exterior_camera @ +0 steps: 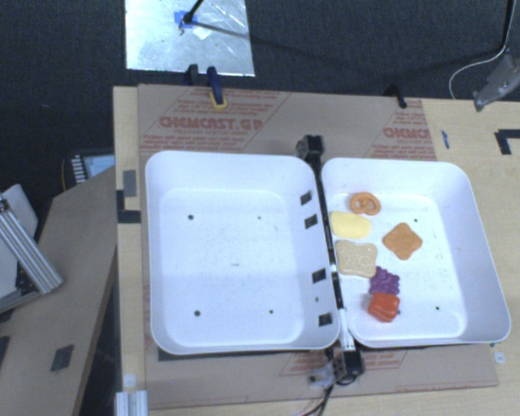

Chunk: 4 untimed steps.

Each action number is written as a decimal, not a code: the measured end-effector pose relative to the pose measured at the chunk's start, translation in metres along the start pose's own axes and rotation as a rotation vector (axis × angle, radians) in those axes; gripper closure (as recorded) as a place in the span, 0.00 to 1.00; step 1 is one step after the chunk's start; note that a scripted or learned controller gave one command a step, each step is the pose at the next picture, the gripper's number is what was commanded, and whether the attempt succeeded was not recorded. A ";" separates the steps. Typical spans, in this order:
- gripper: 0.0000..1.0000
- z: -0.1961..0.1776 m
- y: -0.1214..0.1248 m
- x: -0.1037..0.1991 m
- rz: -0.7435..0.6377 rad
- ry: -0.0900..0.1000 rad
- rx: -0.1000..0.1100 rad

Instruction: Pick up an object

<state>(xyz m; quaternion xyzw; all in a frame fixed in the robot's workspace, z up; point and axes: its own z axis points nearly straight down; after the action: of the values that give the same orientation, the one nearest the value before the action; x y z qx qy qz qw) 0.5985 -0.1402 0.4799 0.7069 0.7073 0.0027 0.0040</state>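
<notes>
On the bench point(130, 102), the left bin point(225, 267) sits at 9 o'clock. In the right bin point(446, 297), toy foods cluster toward its 9 o'clock wall: yellow piece point(350, 225), bread slice point(357, 257), pretzel point(364, 203), purple grapes point(384, 280), red piece point(383, 306), orange piece point(402, 240). At 2 o'clock, well apart, hangs what seems to be the end effector point(503, 81); released or clenched, I cannot tell.

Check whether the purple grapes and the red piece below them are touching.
Touching. The camera view shows the purple grapes meeting the top edge of the red piece, no white bin floor between them.
</notes>
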 end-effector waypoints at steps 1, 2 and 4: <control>1.00 -0.005 0.003 0.000 -0.005 -0.001 0.002; 1.00 -0.044 -0.063 -0.069 0.003 -0.001 0.005; 1.00 -0.059 -0.113 0.001 0.002 -0.001 0.002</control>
<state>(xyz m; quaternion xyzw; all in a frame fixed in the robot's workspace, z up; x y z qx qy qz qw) 0.4851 -0.1396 0.5382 0.7075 0.7067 0.0019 0.0036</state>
